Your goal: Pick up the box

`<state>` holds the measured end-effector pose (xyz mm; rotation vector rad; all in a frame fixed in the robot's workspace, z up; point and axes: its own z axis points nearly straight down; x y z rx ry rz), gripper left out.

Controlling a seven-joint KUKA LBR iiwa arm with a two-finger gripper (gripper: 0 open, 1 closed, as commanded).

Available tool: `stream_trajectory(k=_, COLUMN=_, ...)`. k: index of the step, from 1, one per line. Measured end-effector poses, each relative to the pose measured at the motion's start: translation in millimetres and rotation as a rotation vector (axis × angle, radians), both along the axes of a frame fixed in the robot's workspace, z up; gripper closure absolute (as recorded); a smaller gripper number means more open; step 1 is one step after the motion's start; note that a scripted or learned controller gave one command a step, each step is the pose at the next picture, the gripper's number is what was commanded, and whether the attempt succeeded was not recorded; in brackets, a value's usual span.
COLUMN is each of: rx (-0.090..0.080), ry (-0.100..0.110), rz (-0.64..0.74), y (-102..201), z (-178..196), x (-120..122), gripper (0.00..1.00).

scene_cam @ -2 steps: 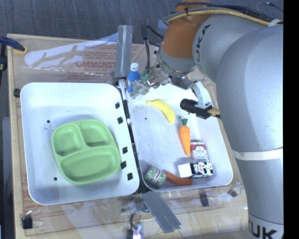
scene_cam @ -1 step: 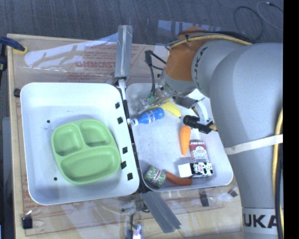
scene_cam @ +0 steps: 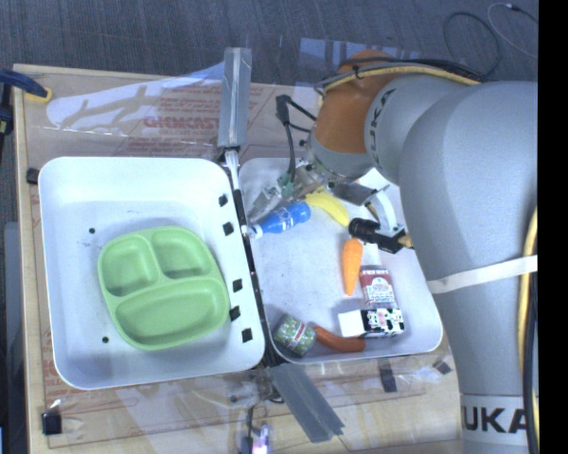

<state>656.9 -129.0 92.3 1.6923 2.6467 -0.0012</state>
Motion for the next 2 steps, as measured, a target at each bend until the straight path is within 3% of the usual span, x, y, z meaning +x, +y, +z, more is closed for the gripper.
stream_trajectory(k=1, rx=0.0, ry=-0.001, rz=0.004, y=1.0, z=10.9, x=0.9, gripper=1.0)
stream_trajectory(k=2, rx=0.0, ry=-0.001, rz=-0.259, y=-29.7, z=115.6, x=0.6, gripper=1.0)
